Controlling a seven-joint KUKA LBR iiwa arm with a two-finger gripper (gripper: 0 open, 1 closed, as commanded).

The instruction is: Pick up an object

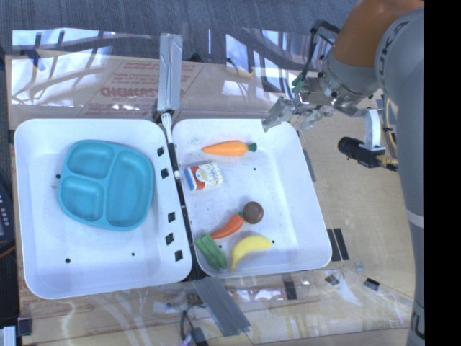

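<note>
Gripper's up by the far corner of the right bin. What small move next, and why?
Probably shift the gripper toward the carrot and start lowering: it hangs above the right bin's far rim with nothing between its fingers, and the carrot lies nearest, apart from the other items.

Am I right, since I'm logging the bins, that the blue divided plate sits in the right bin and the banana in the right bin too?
Not quite. The camera view shows the blue divided plate in the left bin; the banana is indeed in the right bin.
</note>
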